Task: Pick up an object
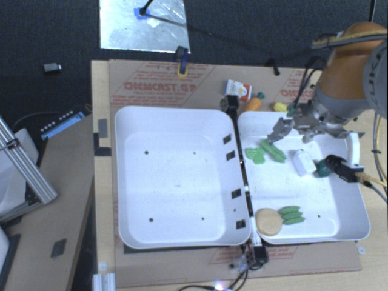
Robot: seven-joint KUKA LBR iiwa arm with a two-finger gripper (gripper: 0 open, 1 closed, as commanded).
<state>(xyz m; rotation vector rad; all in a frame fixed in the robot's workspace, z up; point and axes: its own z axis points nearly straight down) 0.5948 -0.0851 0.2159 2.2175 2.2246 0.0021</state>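
Green pea-pod-shaped plastic toys (271, 151) are your nearest candidates: two lie in the upper left part of the right shallow white bin (351, 223), one a long pod, the other a shorter leafy piece (255, 156) touching it on the left. The two-finger gripper (280, 130) on the grey arm hangs just above and to the right of the long pod, tilted toward it. Nothing sits between the fingers; whether the jaws are apart or together you cannot tell at this slant.

Other options in the same bin: a small white block (300, 162) just right of the pods, a dark teal piece (323, 167) beside it, and near the front wall a tan round disc (268, 221) touching another green pod (291, 215).

Judgement: approach phase, grasp not yet made. To do it well, centre over the long pod's midsection, align the fingers across its narrow width, and descend clear of the leafy neighbour so you don't nudge both. Confirm the pod sits between the fingers before lifting.

The left shallow white bin (176, 187) lies alongside.
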